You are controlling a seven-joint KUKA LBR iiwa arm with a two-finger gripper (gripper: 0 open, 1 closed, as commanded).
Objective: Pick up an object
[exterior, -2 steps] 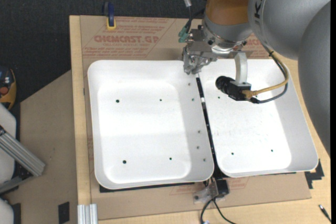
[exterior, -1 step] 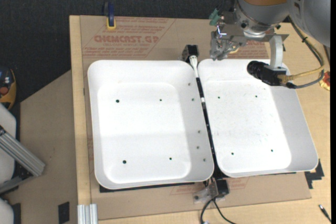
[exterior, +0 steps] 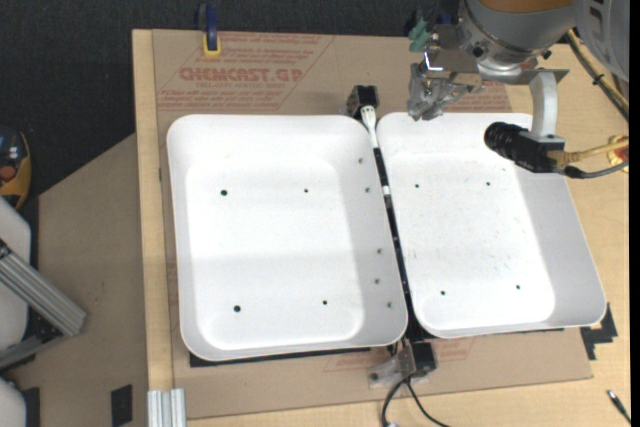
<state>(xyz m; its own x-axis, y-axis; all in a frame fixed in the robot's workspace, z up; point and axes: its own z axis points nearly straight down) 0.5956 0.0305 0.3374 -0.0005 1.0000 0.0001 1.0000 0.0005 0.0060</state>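
My gripper (exterior: 428,105) hangs over the far left corner of the right bin (exterior: 560,245), below the grey wrist and orange band. Its fingers (exterior: 421,101) point down close together, and I see nothing between them. The white floor of the right bin shows small dark dots and faint specks. The left bin (exterior: 190,215) shows a white floor with a few dark dots. I make out no loose object in either bin.
A black cylindrical part (exterior: 518,145) on the arm juts over the right bin's far edge, with a cable running right. Black clamps (exterior: 362,99) sit at the far end of the divider between the bins. A blue and yellow clamp (exterior: 209,28) holds the cardboard base at the back left.
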